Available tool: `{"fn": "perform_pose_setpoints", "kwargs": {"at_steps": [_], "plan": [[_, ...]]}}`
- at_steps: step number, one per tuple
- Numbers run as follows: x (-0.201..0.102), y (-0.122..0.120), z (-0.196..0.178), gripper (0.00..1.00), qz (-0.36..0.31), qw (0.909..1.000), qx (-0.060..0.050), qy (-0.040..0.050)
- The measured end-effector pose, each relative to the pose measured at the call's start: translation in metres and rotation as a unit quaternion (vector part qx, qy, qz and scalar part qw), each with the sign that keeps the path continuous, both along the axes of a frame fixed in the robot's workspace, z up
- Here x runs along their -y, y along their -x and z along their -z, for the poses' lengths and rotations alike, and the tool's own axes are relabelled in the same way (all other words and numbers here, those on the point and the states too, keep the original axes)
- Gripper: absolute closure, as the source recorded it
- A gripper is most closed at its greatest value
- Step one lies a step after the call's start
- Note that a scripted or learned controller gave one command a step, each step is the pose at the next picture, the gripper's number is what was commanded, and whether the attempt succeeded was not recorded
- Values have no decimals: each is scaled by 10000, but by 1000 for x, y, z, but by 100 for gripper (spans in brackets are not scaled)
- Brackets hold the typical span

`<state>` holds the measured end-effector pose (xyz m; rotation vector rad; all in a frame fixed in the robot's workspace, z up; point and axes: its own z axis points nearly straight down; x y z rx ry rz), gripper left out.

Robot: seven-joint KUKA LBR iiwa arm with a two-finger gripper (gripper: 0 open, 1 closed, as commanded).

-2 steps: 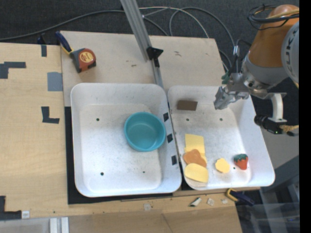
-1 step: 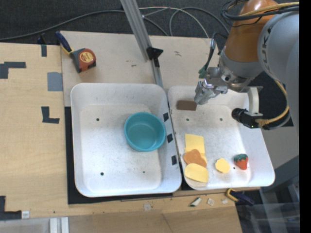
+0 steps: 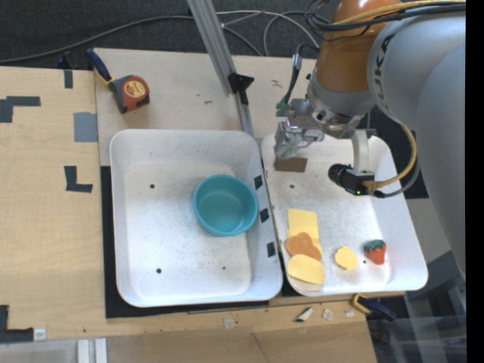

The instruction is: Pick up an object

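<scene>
Two shallow white bins sit side by side on the wooden worktop [image 3: 45, 225]. The left bin [image 3: 151, 278] holds one thing, a teal bowl [image 3: 224, 204], upright near its right wall. The right bin [image 3: 401, 271] holds six loose pieces. Along its near left side are a pale yellow square slice [image 3: 303, 221], an orange piece [image 3: 302, 245] touching it below, and a yellow oval piece [image 3: 306, 269] overlapping that one's lower edge. To the right lie a small yellow round piece [image 3: 345, 259] and, just beside it, a red strawberry-like toy [image 3: 375, 251]. The sixth, a small brown block [image 3: 291, 163], is at the bin's far left corner, pinched at its top edge between the closed-in fingers of the end effector [image 3: 290, 148]. Whether the block is lifted or resting on the bin floor cannot be told. On the worktop beyond the left bin lies one tape measure [image 3: 130, 91].
</scene>
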<state>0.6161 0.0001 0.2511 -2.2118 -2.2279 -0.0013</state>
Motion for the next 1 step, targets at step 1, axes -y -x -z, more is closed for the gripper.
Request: {"fn": "perform_pose_setpoints", "kwargs": {"at_steps": [1], "plan": [[-55, -22, 7, 100, 0, 10000, -1, 3]]}}
